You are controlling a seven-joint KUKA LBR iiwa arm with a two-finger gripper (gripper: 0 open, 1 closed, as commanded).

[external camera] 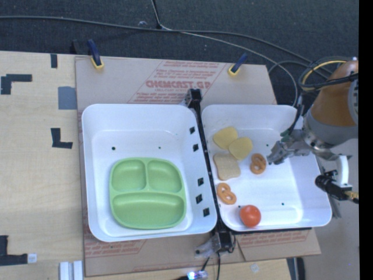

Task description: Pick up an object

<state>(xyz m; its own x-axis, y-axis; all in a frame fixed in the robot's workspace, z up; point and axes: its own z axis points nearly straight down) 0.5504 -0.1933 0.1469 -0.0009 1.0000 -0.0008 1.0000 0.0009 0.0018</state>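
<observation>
Your arm (332, 112) reaches in from the right, bent low over the right bin (291, 212); its gripper (275, 156) sits just beside a pretzel (257, 164), grip state unclear.

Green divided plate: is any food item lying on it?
No. The green divided plate lies bare in the left bin, while the food pieces, tomato included, lie in the right bin.

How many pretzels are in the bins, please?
2. One small brown pretzel lies in the right white bin, just beside the gripper. The other brown pretzel lies nearer the bin's left wall, below the bread slice.
</observation>
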